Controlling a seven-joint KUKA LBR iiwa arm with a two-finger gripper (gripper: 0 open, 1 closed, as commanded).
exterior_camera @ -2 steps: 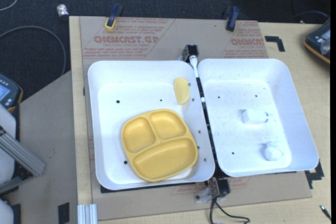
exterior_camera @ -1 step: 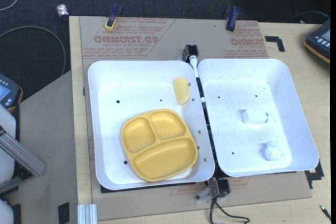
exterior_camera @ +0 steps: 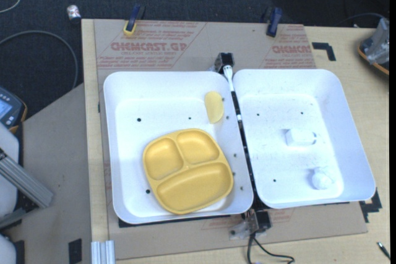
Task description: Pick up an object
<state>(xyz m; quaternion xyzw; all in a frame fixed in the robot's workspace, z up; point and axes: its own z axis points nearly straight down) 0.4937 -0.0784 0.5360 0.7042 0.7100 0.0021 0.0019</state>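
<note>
The gripper is glimpsed at the 2 o'clock edge; its state cannot be told. The nearest object, a white block, lies toward 7 o'clock from it in the right bin.

The counter is a flat brown board with red letters printed on it near the back. Two white bins sit on it side by side, touching in the middle. The left bin is a bit nearer the front. The right bin sits next to it. Two blue clips, the left clip and the right clip, pinch the back edge.
</note>
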